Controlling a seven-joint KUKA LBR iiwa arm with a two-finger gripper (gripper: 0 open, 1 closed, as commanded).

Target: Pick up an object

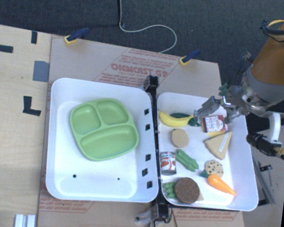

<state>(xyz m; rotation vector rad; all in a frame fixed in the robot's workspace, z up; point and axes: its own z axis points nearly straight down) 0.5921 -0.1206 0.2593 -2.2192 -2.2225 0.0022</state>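
Note:
My gripper (pixel 217 112) hovers over the far part of the right bin (pixel 249 166), fingers spread and open. Just below and between the fingers lies a small red-and-white labelled packet (pixel 214 124); I cannot tell whether the fingers touch it. A yellow banana (pixel 175 120) lies to its left, and a cheese wedge (pixel 218 144) sits just in front of it. Other toys in this bin include a tan round piece (pixel 179 138), a green pea pod (pixel 186 160), a small can (pixel 167 162), a chip cookie (pixel 213 168), a carrot (pixel 220 184) and a brown patty (pixel 187 190).
The left bin (pixel 58 141) holds a green divided plate (pixel 103 128). A black divider (pixel 152 132) runs between the bins. The grey and orange arm (pixel 279 56) comes in from the upper right. A cable (pixel 142 30) lies beyond the cardboard.

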